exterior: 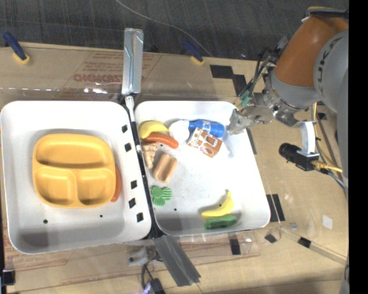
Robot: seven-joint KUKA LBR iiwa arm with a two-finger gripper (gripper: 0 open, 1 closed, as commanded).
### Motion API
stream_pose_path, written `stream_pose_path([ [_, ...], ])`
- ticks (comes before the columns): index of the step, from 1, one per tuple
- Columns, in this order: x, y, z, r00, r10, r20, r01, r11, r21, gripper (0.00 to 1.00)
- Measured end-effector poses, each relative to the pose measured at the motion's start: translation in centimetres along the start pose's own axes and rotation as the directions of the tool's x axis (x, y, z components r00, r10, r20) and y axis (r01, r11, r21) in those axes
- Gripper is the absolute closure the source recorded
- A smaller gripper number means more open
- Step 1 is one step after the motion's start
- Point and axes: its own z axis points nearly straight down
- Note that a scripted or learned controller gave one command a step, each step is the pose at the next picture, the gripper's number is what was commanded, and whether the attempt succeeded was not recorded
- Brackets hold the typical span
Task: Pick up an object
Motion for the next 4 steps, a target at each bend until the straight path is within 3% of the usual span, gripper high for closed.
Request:
stream_pose_path([
  [1,3.0,-0.7,2.0,1.000,0.025,0.000,-0.025,1.000,0.001,0.00],
  [2,4.3,-0.9,12.8,0.939,0.343,-0.001,-0.343,0.939,0.006,0.00],
  [3,1.4,0.0,9.6,0.890,0.456,0.000,-0.456,0.890,-0.001,0.00],
  [4,1.6,0.1,8.6,0.894,0.448,-0.001,-0.448,0.894,0.002,1.00],
])
